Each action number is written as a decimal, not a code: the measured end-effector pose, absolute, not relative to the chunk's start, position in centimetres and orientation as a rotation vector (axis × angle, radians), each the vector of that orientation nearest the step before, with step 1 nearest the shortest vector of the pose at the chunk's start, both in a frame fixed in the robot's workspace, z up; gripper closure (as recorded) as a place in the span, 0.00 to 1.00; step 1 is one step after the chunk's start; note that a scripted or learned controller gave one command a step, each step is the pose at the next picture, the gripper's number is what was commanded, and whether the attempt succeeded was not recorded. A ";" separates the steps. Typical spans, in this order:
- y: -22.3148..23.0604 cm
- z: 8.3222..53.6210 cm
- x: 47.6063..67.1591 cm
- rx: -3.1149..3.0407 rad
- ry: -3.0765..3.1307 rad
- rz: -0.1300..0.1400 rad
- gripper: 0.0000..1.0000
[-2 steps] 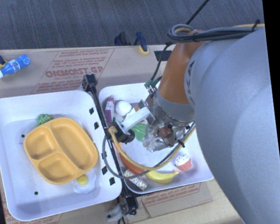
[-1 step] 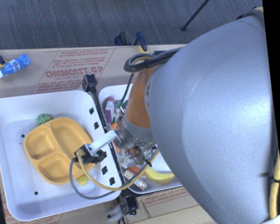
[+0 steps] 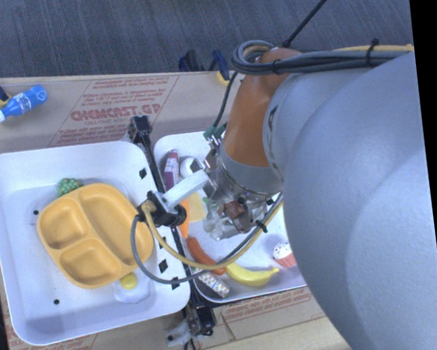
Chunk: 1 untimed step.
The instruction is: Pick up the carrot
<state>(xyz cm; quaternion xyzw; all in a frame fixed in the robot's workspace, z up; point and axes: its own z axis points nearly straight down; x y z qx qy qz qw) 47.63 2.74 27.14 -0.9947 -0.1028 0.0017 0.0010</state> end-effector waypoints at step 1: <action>9.0 22.6 47.5 -3.088 -0.557 0.011 1.00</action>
